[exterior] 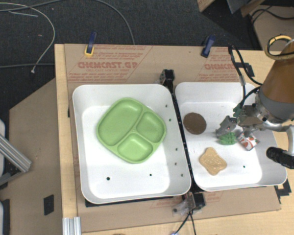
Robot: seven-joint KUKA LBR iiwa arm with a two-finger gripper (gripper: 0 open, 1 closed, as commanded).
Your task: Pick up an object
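Note:
In the right bin (206, 94) lie a round brown cookie-like disc (194, 123), a tan toast-shaped piece (212, 161), a small green leafy item (228, 138) and a small red and white can-like object (247, 142). My gripper (233, 126) hangs low over the right bin, directly above the green item and just left of the red and white object. The arm (281, 92) comes in from the right. Nothing is visibly held between the fingers.
The left bin (88, 146) holds a green divided plate (131, 129). A black clamp (167, 76) sits at the top between the bins. Blue clips (91, 42) pin the cardboard bench. Cables run along the arm at the right.

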